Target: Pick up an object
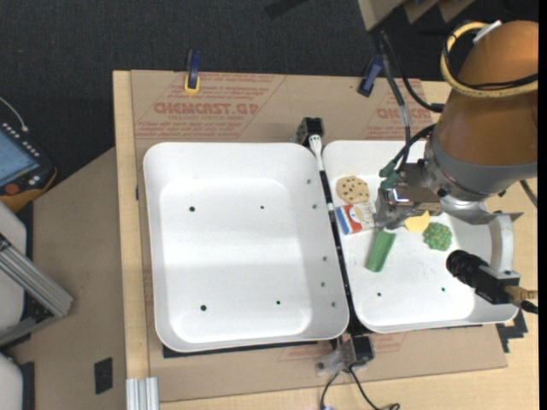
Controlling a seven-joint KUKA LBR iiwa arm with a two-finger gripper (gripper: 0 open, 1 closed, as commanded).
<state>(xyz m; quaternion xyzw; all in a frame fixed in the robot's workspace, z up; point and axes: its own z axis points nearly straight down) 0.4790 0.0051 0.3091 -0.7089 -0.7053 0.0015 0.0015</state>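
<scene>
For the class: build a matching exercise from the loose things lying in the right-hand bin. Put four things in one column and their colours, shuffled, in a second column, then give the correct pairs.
Column A
1. round biscuit
2. cylinder
3. flat packet
4. small wedge

Column B
a. yellow
b. red, white and blue
c. tan with dark spots
d. green

Pairs: 1-c, 2-d, 3-b, 4-a
</scene>
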